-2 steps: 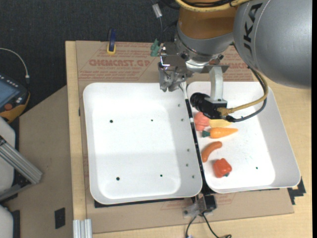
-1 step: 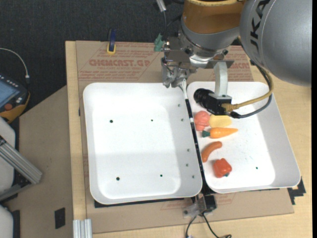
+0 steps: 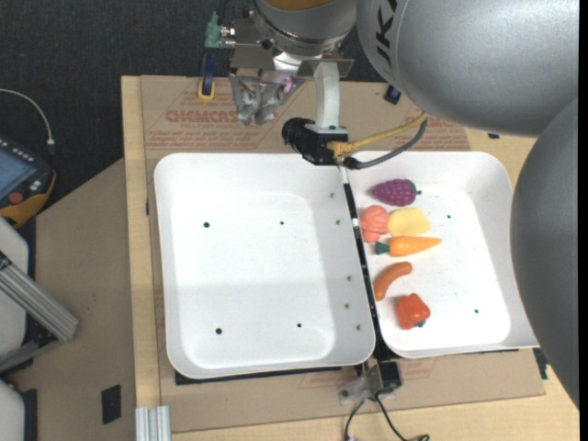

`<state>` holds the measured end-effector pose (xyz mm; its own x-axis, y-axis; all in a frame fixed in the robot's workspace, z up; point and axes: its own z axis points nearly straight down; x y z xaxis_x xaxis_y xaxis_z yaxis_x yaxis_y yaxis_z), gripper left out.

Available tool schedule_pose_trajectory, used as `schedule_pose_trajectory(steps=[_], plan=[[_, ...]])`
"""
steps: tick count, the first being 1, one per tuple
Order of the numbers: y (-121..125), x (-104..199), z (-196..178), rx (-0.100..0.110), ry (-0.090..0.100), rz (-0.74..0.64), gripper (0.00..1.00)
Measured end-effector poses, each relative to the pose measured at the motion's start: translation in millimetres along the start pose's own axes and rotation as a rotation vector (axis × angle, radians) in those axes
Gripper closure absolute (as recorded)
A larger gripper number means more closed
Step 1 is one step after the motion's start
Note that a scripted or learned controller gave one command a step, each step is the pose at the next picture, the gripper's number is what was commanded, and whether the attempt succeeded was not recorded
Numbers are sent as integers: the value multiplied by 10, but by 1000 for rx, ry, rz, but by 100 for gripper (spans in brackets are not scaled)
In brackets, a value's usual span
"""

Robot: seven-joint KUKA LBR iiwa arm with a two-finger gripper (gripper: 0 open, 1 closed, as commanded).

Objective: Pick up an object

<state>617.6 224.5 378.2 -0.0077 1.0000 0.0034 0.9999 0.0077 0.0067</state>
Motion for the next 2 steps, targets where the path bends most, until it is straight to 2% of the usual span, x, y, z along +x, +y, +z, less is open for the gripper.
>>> schedule_pose_trajectory(steps=[2], plan=[[-6,-33,-201,0,-2,4,100]])
